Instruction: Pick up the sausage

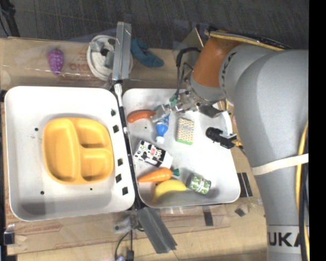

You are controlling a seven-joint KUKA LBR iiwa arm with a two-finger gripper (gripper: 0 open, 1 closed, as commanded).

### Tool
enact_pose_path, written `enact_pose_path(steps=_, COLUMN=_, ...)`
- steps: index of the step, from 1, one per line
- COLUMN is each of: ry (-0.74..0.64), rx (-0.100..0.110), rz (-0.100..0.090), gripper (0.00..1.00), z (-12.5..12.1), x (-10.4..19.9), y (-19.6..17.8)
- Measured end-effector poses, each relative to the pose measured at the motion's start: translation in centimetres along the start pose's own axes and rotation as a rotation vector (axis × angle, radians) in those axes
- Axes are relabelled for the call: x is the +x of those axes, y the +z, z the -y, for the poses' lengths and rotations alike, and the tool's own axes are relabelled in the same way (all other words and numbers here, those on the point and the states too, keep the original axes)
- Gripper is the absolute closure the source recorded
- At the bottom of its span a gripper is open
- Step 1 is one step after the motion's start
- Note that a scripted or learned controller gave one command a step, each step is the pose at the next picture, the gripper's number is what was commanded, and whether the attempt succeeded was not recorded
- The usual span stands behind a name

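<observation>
Grey and bulky, the arm (271, 107) fills the right side closest to the lens, with its orange band (209, 67) above the wrist. It reaches down into the right bin (228, 192). The fingers (164, 111) sit low over that bin's upper part, and from this slant I cannot tell how far apart they stand or whether they have hold of anything.

The sausage (140, 115) lies just left of the fingers, lengthwise across the bin floor, with its right end close to or touching them. Directly below the fingers is a small blue and white bottle (161, 128). A green checked packet (185, 130) lies just below and to their right.

Further below the fingers lies a black and white patterned card (150, 153), then a carrot (156, 175). A banana (168, 188) and a green can (198, 184) lie by the bin's lower wall.

Well to the left of the fingers, the left bin (22, 99) holds a yellow divided tray (79, 148). Above and left of them, on the counter (22, 53), sit a purple toy (56, 60) and a blue cloth (144, 56).
</observation>
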State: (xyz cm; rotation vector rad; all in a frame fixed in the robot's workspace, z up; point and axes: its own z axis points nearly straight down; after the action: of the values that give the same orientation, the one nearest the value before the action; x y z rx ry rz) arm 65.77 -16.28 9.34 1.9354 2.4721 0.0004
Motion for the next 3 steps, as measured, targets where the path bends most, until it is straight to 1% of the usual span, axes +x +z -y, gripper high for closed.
enact_pose_path(steps=1, ry=0.031, rx=0.006, rz=0.005, gripper=0.0, z=-1.11, x=5.23, y=0.05)
enact_pose_path(steps=2, ry=-0.194, rx=0.004, rz=0.011, gripper=0.0, z=-1.26, x=5.42, y=-0.18)
enact_pose_path(steps=3, ry=0.572, rx=0.013, rz=0.0, gripper=0.0, z=-1.2, x=6.23, y=0.18)
